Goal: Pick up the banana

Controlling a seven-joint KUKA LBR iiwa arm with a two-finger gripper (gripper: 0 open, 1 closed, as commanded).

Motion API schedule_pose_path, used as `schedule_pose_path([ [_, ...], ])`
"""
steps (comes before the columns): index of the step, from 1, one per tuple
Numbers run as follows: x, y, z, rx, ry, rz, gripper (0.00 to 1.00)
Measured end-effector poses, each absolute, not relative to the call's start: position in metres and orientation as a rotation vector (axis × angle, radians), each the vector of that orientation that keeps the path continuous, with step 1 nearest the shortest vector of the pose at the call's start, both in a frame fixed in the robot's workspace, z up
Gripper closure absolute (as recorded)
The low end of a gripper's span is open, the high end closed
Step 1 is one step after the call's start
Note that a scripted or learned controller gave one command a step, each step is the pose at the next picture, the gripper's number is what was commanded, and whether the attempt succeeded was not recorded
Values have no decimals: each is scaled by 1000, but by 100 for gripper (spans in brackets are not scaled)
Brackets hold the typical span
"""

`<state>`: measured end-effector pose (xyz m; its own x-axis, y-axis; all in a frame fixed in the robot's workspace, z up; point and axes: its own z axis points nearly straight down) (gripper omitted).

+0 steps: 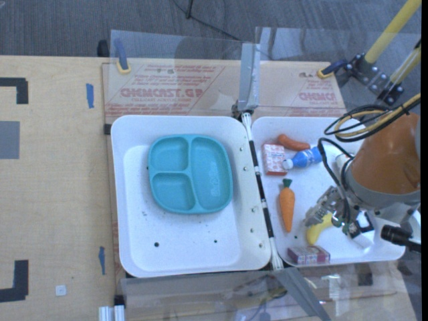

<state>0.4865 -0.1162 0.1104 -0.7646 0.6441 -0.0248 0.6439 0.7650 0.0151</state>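
you're seeing gripper (332, 214) hovering over banana (316, 231) in right bin (374, 251), near side. banana lying just near-left of fingertips, long axis slanting near-left to far-right. finger state: cannot tell.

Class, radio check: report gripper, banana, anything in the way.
Gripper low over right bin, at banana. Grasp unconfirmed. Carrot beside it, apart.

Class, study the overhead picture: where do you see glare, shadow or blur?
Camera view: light is even and soft; faint glare streaks the clear panels behind the bins; the left bin casts only a thin shadow rim; the gripper by the banana looks slightly blurred; the blue plate is sharp.
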Motion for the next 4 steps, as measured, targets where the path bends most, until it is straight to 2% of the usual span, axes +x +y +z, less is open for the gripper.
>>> schedule_pose_path([
  [2,489,-119,131,1078,2909,16,100],
  [3,489,-119,131,1079,2909,16,0],
  [4,488,-114,180,1047,2958,1,0],
])
